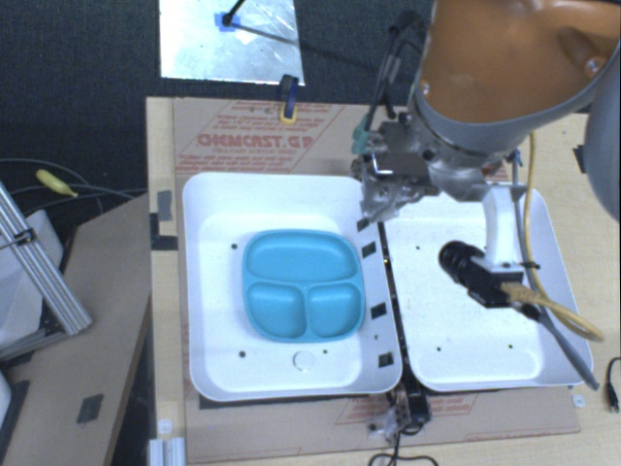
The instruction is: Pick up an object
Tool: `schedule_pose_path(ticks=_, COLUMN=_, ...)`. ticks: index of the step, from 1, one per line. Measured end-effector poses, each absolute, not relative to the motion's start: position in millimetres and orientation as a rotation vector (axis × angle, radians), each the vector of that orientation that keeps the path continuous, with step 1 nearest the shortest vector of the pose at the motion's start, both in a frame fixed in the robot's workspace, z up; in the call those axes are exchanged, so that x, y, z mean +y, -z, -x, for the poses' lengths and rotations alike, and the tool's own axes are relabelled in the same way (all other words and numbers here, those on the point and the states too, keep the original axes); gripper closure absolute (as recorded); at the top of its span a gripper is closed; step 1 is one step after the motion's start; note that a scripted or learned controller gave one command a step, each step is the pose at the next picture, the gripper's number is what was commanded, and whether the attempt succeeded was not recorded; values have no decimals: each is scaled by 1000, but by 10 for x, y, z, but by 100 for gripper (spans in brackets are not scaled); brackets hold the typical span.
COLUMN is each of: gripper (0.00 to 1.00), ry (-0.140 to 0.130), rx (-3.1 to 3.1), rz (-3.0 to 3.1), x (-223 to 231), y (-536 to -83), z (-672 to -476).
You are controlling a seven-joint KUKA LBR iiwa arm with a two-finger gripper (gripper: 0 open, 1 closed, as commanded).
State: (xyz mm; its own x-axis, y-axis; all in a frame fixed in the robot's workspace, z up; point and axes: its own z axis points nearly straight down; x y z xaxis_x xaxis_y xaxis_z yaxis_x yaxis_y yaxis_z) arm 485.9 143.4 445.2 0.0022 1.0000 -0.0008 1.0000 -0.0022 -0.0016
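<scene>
Overhead view of the bench, seen from in front. Two white bins sit side by side on a cardboard sheet [254, 132] with red lettering. A row of small black tabs [375, 282] runs along the seam where they meet.

The blue plate [301, 284], a divided one, lies flat in the middle of the left bin [199, 260], well clear of all four walls. It is nearly square with rounded corners, so no clear long axis can be told. Its one large compartment faces the far wall and its two small ones face the near wall (the ridge between them runs left to right, turned slightly). A faint pale disc [304, 360] lies on the bin floor just in front of it.

The gripper [384, 200] hangs over the far end of the seam, apart from the plate. Whether it is open or closed cannot be told from here, and no object is seen in its grasp. The arm's bulk covers the far corner of the right bin [485, 362].

Beyond the bins, a blue-and-yellow clip [288, 98] rests on the cardboard, and a shiny sheet [228, 27] lies on the dark floor.
</scene>
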Motion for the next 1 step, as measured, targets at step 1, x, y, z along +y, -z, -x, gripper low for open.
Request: schedule_pose_path(ticks=1, gripper=100, ry=7, rx=-2229, rz=2217, x=1452, y=-4583, z=-4872)
